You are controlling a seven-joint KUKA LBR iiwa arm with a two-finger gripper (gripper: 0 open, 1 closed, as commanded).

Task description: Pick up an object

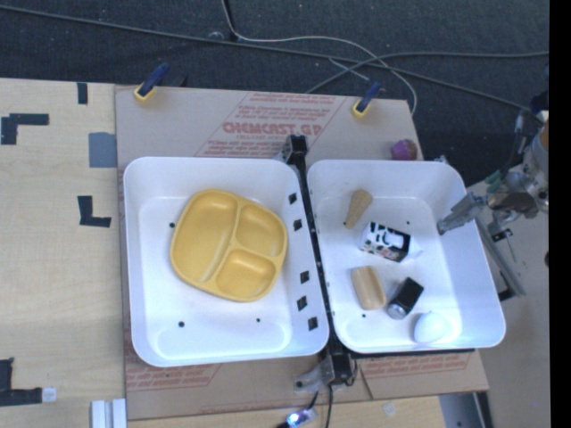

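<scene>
arm reaching in from right, low over right bin (464, 266) rim | gripper (451, 221) jaws: state impossible to tell | objects lying in right bin: black-and-white pack (386, 240), tan block (367, 287), black cylinder (405, 297)

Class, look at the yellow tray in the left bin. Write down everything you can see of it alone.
The yellow tray is a rounded-square dish of matte, plastic-looking material, split by raised ridges into three compartments: one long one on its left side and two smaller ones on its right. It lies flat and face up, turned at an angle to the bin walls, in the upper middle of the left white bin. It rests on the bin floor, and no other object touches it.
</scene>
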